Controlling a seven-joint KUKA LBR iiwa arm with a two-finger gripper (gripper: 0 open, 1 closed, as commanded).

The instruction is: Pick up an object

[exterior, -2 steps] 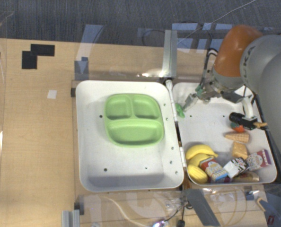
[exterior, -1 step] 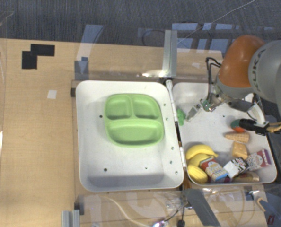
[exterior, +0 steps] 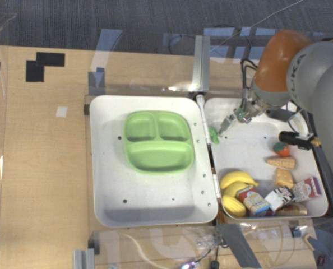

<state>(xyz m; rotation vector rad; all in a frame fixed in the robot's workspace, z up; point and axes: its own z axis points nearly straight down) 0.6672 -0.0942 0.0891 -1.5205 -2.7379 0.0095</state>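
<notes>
My gripper hangs low over the upper left part of the right bin, pointing down and left from the orange-banded wrist. A small green object lies just beyond its tip, against the divider between the bins. Along the bin's front lie two yellow bananas, a red can and several small packets. A red-and-green toy fruit, a tan cone-shaped piece and a tan block sit at the right side.
The left bin holds a green divided plate in its middle. The grey arm body covers the right bin's far right corner. A black part sticks out by the toy fruit.
</notes>
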